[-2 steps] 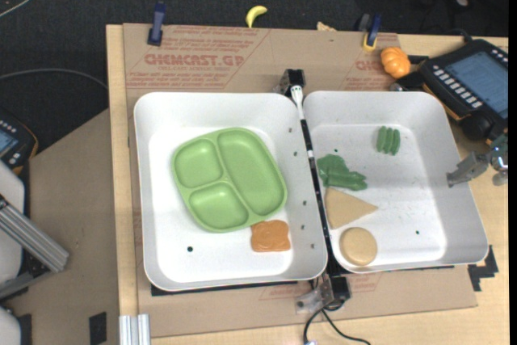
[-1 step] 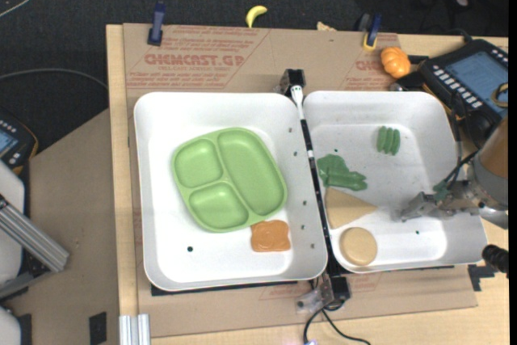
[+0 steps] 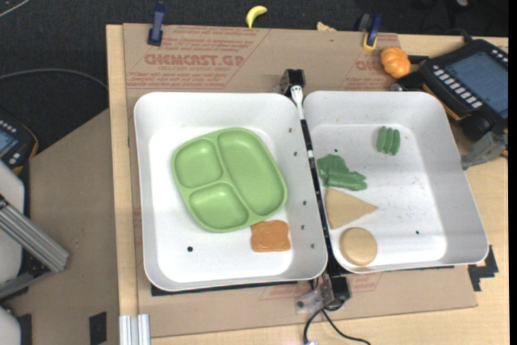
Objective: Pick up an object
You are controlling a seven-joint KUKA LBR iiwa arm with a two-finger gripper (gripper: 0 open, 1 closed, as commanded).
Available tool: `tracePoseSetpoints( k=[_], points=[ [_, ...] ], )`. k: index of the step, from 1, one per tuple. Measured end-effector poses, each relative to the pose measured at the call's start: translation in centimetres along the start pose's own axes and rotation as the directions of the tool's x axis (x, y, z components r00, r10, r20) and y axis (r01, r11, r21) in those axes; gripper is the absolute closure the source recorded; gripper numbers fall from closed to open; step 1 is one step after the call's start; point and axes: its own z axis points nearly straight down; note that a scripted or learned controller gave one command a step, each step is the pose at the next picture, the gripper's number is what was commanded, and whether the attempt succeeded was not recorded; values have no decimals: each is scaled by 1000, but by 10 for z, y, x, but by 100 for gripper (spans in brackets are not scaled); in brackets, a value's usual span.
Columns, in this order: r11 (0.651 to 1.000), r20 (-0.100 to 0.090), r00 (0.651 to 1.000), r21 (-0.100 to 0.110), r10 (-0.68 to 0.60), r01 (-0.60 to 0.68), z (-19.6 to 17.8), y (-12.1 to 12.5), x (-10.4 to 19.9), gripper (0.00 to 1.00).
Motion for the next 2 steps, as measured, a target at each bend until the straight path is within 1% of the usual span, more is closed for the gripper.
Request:
tracePoseSetpoints(
  k=[1, 2],
  points=[
    [1000, -15, 1000, 29, 1, -1, 151, -7, 32, 0],
    [1000, -6, 1000, 14, 3, -3, 132, -4, 29, 100]
  ],
)
